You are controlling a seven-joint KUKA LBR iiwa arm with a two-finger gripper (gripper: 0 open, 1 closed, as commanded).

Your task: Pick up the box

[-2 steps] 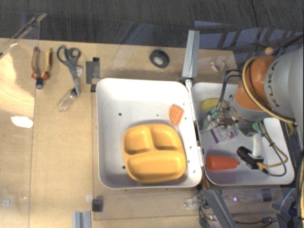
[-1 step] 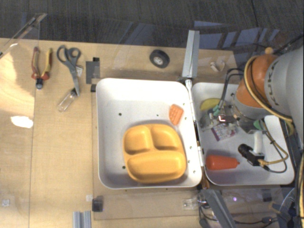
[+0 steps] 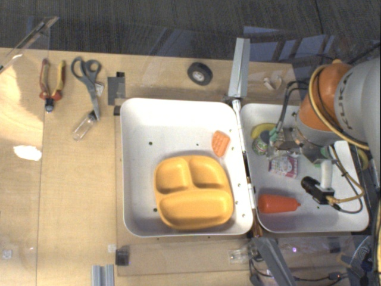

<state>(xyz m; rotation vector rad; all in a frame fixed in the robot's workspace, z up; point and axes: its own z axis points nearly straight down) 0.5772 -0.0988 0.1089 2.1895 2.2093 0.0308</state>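
The arm (image 3: 351, 100) reaches in over the right bin (image 3: 351, 219), its grey body and orange band covering that bin's upper right part; the gripper (image 3: 284, 146) hangs low over the middle of the bin, but whether it is released or clenched cannot be told, since cables and the wrist hide it; the box (image 3: 282, 167), a small flat pack with pink and white print, lies on the bin floor just below the gripper, with no visible grasp on it; a yellow-green item (image 3: 261, 137) sits just beside the gripper on its left; an orange-red object (image 3: 278, 204) lies near the bin's front edge, apart from the box; in the left bin (image 3: 137, 159) a yellow divided tray (image 3: 193, 190) rests face down, and a small orange ridged piece (image 3: 221, 142) lies near the shared wall; scissors (image 3: 89, 79), pliers (image 3: 50, 83) and a tape roll (image 3: 200, 73) lie on the bench (image 3: 71, 189) beyond the bins
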